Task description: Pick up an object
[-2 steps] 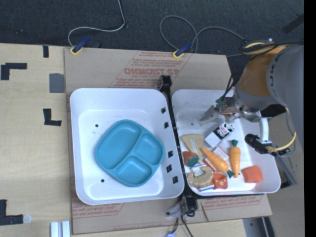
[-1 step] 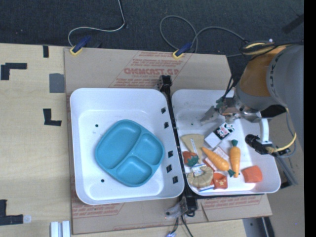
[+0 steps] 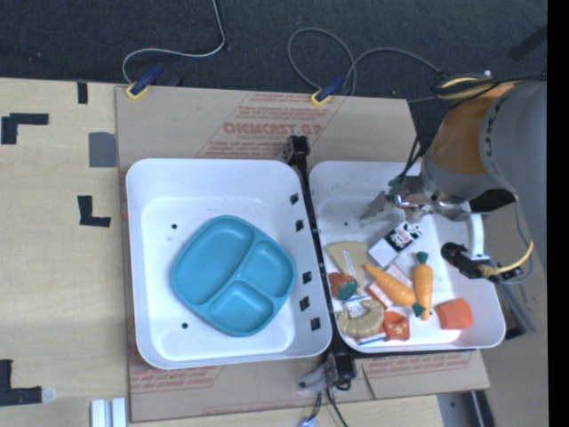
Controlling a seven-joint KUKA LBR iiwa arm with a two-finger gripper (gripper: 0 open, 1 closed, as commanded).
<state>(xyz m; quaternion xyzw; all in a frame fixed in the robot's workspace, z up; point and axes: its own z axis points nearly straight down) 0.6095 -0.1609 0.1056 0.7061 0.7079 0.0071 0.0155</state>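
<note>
The right bin holds several toy foods in its near half. Among them are two orange carrots, a red block, a small white box with black marks, a beige slice and a round biscuit-like piece. My gripper hangs over the bare far part of that bin, just beyond the white box. Its grey fingers are spread open with nothing between them.
The left bin holds a blue divided plate. A black divider runs between the bins. The arm's orange band and grey body cover the right bin's far right corner. Cables lie on the dark surface behind the bench.
</note>
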